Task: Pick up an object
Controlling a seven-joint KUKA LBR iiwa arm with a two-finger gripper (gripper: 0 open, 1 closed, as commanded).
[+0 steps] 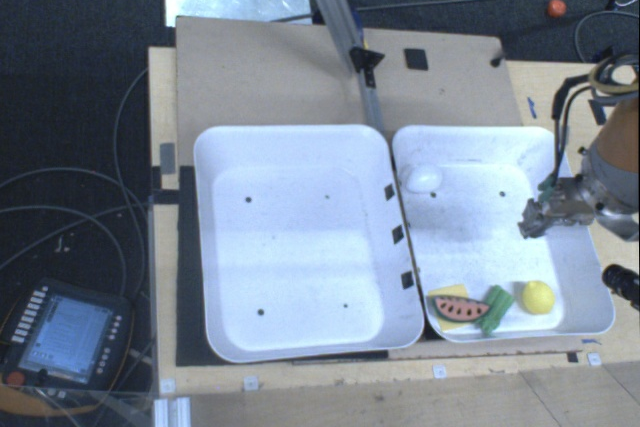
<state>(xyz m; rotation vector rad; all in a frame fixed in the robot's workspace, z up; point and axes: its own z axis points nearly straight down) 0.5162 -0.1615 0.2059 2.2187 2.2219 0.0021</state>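
Note:
In the right bin (470,215) lie a watermelon slice (459,307), a green cucumber-like piece (496,309) and a yellow lemon (538,296), all along the front wall. A white egg-shaped object (421,178) rests near the bin's back left corner. My gripper (533,222) hangs at the right side of this bin, above its floor and well behind the lemon, with nothing visibly between its fingers.
The left bin (215,215) sits beside the right one, joined by black clips (397,234). A metal pole (335,5) slants in from the back. Cables and a teach pendant (60,335) lie on the floor at left.

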